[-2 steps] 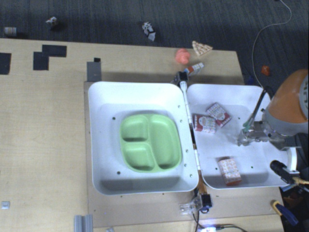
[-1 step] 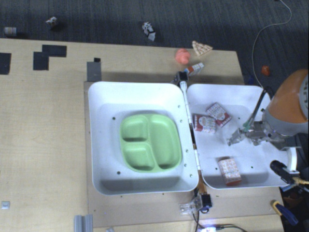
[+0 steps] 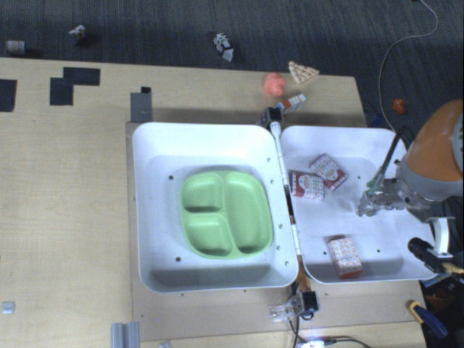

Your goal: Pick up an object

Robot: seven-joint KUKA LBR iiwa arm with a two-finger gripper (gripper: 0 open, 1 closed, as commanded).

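Observation:
In the right bin (image 3: 377, 147) lie two red-and-white packets, one (image 3: 327, 168) tilted behind the other (image 3: 307, 186), close to the bin's left wall. A third red-and-white packet (image 3: 344, 256) rests near the front wall. My gripper (image 3: 368, 204) hangs low over the bin's middle right, to the right of the two packets and above and right of the third. It touches none of them that I can see. The grey arm with its orange band (image 3: 435, 151) comes in from the right.
The left bin (image 3: 156, 194) holds a green divided plate (image 3: 225, 212). Behind the bins on the bench lie a pink ball (image 3: 273, 84), a toy pizza slice (image 3: 303, 72) and a small tube (image 3: 290, 104). A cable runs along the divider between the bins.

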